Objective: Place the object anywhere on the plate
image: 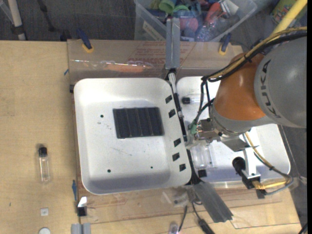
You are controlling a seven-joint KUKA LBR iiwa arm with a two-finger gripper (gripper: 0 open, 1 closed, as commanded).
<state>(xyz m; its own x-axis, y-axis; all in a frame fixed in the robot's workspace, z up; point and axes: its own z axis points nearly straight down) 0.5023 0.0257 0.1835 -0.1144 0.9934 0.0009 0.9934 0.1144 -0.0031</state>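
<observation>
A black ribbed plate [138,122] lies flat in the middle of the left bin [92,145]. In the right bin [273,150], near its far left corner, a small clear vial with a black cap [190,100] lies on its side. My gripper [200,156] hangs low over the right bin's left side, close to the divider between the bins and nearer the camera than the vial. The grey arm with its orange band [239,99] hides much of the right bin. Whether anything sits in the gripper is not visible.
Another clear vial with a black cap [44,164] lies on the wooden bench left of the bins. A clear tub of colourful items [195,9] stands behind the bins. Black clips [176,143] line the divider. Cables [265,182] trail over the right bin's near edge.
</observation>
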